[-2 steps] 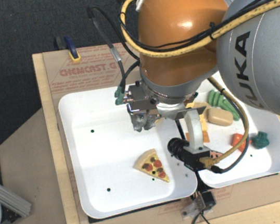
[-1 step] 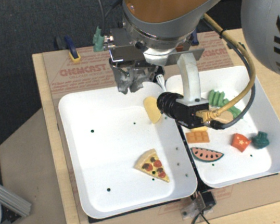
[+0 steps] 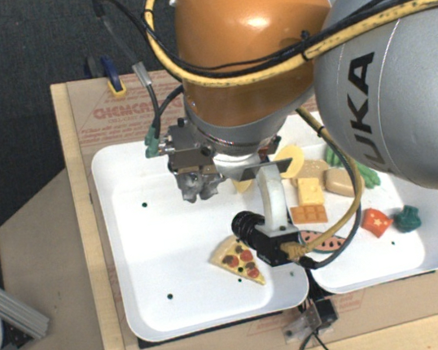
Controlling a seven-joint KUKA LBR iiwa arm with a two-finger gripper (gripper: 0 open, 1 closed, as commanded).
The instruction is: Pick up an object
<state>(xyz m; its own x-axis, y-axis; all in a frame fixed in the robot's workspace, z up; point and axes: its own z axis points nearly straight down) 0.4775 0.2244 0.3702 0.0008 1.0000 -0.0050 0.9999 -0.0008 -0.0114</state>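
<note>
The gripper (image 3: 197, 183) is being held over the far middle of the left bin (image 3: 144, 248); whether it is wide or narrow cannot be told. The toy pizza slice (image 3: 238, 261) is lying flat near that bin's near right corner, close to the wall shared with the right bin (image 3: 433, 253). Open white floor is being left to its left and beyond it. The right bin is being crowded by a waffle (image 3: 308, 213), a cheese block (image 3: 311, 191), a watermelon slice (image 3: 329, 237), a red piece (image 3: 376, 222) and a green piece (image 3: 408, 219). Its far part is being covered by the arm (image 3: 387, 94).
</note>
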